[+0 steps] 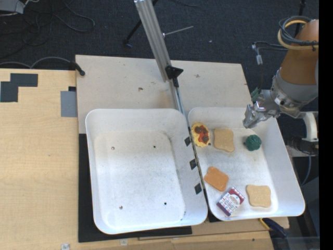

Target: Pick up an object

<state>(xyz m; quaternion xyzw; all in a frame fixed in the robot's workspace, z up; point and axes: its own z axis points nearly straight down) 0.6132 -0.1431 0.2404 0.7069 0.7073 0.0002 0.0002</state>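
Nothing's picked yet, I'd say. The gripper (251, 117) hangs over the right bin's (291, 191) far edge, just beside the green ball (253, 142) — the likely target. Everything else sits in the bin untouched. Can't tell the pincer's state — too small and blurry at the tip.

Arm (297, 61) enters from the right, orange band topmost, grey wrist below it, angled down and leftward. Gripper (250, 120) hangs over the far right corner of the right bin (291, 191), just inside its rim. Metal fingertips point down-left toward the bin floor. Nothing visible between them. Cable loops sit at the arm's upper end.
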